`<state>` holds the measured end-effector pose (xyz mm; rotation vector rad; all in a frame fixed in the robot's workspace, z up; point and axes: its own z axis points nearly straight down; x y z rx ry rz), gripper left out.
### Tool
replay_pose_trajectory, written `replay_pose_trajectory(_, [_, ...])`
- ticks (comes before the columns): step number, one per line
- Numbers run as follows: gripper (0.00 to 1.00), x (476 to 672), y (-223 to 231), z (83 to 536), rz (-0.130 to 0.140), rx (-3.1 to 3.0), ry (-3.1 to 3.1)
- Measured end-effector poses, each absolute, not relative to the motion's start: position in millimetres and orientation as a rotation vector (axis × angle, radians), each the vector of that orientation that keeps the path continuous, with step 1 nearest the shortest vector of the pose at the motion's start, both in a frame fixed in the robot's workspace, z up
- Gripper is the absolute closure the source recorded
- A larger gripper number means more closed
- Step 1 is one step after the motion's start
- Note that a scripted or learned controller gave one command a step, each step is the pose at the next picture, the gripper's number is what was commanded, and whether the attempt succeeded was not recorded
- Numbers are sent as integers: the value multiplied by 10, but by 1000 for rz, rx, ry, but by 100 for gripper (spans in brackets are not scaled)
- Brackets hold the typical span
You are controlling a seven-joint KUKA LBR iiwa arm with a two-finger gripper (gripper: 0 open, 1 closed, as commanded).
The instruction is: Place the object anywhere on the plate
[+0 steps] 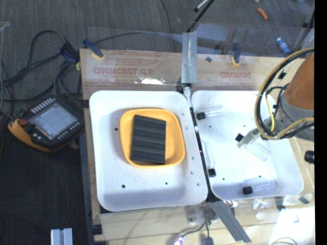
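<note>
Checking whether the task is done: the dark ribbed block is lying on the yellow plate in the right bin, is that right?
Not quite. The dark ribbed block does lie on the yellow plate, but the camera view shows them in the left bin, not the right.

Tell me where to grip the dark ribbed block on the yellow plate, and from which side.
Probably from straight above, the hand closing across the block's two long edges at mid-length. It lies flat on the plate, longer than wide, ribs running crosswise, with plate margin beside each long edge.
</note>
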<state>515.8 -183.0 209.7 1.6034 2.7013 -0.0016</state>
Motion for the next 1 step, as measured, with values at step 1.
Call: replay_pose_trajectory(1, [0,5158,-1830,2097,-1,1603,2701])
